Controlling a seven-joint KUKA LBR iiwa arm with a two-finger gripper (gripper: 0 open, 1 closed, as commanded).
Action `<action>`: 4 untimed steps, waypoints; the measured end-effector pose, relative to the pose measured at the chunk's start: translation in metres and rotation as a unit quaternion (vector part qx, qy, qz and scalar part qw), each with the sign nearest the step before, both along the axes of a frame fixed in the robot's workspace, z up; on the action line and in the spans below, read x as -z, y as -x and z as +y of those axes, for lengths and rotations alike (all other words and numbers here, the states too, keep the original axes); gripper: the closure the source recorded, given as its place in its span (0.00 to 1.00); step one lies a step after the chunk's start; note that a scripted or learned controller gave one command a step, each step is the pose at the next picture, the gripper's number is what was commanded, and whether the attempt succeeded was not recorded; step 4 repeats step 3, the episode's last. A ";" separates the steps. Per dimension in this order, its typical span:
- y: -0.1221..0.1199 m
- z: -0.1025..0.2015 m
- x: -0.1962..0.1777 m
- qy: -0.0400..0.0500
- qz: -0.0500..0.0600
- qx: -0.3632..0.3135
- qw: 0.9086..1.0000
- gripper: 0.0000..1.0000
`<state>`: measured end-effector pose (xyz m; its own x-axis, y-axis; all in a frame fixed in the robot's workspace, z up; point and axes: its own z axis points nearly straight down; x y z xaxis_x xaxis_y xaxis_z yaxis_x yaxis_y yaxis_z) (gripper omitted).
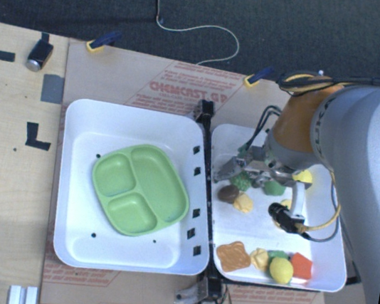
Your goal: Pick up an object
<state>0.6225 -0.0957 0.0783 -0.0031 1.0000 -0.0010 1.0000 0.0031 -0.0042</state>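
**Gripper low over the toy food in the right bin**

The arm's two-finger gripper [244, 173] hung low in the upper left part of the right white bin [327, 279]; the view did not let me tell its state. Just beneath it sat a small dark-green leafy toy [242, 182], and beside that a brown rounded piece [228, 193] touching a pale yellow lump [243, 203]. A second green piece [274, 188] lay just to the right, with a yellow item [303, 177] partly hidden by the wrist. Along the bin's near edge lay a brown toast-shaped slice [233, 256], a small yellow chunk [260, 257], a yellow lemon-like ball [281, 270] and a red-orange block [301, 267]. The left white bin [79, 165] held a light green divided plastic tray [140, 188].
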 end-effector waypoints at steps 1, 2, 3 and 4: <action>-0.002 0.000 -0.016 0.000 -0.002 0.000 1.000 1.00; 0.052 0.064 -0.112 -0.002 -0.004 -0.002 1.000 1.00; 0.058 0.143 -0.273 -0.003 -0.011 -0.004 1.000 1.00; 0.058 0.143 -0.273 -0.003 -0.011 -0.004 1.000 1.00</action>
